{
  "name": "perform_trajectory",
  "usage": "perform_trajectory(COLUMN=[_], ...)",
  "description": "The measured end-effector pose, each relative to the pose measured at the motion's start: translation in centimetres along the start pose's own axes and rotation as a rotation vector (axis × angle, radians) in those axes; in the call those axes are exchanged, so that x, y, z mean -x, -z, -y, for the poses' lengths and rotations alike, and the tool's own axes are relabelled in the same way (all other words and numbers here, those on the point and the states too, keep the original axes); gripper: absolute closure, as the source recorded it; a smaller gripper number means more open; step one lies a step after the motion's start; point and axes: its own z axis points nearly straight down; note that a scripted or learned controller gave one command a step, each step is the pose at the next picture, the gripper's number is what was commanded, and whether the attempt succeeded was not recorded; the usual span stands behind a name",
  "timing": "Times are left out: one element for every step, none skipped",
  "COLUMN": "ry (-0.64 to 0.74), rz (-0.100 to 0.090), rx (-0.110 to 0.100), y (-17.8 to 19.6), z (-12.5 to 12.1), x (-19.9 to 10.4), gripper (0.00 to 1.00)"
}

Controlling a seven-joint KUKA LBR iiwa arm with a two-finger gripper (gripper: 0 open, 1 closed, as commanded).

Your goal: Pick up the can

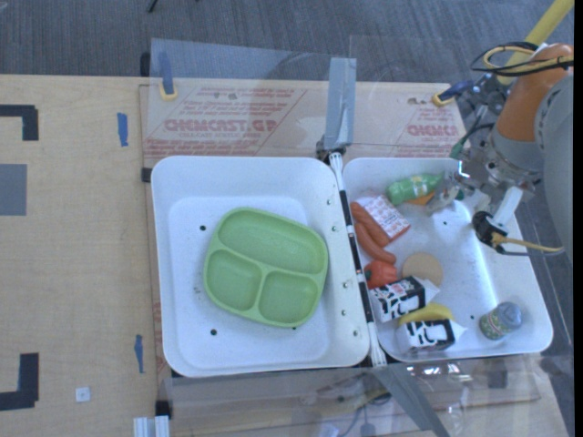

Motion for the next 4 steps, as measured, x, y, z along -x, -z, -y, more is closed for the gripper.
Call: perform_trajectory(ry=[0.005, 0.023, 0.038, 0.033], rz=[0.005, 0.004, 0.005, 0.005], rx=[0.004, 0.004, 0.006, 0.006], y=[-0.09, -0.08, -0.07, -0.07], z=[0.03, -0.08, -0.13, -0.14], x=[-0.21, -0.15, -0.14, -0.17], gripper=[0.0, 0.0, 0.0, 0.0])
